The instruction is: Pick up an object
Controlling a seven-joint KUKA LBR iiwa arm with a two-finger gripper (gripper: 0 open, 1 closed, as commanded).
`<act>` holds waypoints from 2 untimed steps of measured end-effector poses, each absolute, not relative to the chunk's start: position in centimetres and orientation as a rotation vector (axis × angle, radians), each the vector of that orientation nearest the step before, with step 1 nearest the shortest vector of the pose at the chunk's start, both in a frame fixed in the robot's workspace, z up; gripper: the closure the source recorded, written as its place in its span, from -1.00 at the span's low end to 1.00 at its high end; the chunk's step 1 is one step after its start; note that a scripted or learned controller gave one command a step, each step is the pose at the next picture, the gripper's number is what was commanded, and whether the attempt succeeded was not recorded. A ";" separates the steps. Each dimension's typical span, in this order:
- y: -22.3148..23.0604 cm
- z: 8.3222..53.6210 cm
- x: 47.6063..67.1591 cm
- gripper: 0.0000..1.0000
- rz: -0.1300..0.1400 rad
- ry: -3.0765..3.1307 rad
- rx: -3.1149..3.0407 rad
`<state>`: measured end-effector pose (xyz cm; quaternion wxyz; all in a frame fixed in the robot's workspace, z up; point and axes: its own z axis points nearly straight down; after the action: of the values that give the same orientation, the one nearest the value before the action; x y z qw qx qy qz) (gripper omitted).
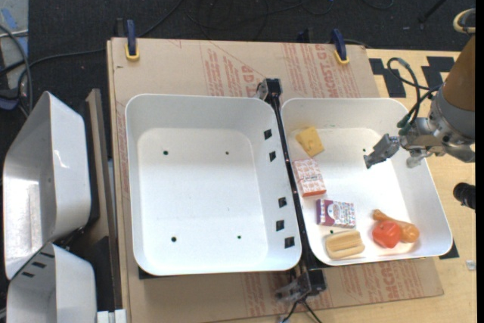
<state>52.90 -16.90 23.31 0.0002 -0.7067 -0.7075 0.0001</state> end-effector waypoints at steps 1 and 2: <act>-16.6 8.5 54.9 -1.00 0.004 -2.220 -2.219; -12.4 9.5 54.0 -1.00 0.007 -2.233 -2.240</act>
<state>53.96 -12.39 9.48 -0.0106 -0.7081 -0.7061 0.0022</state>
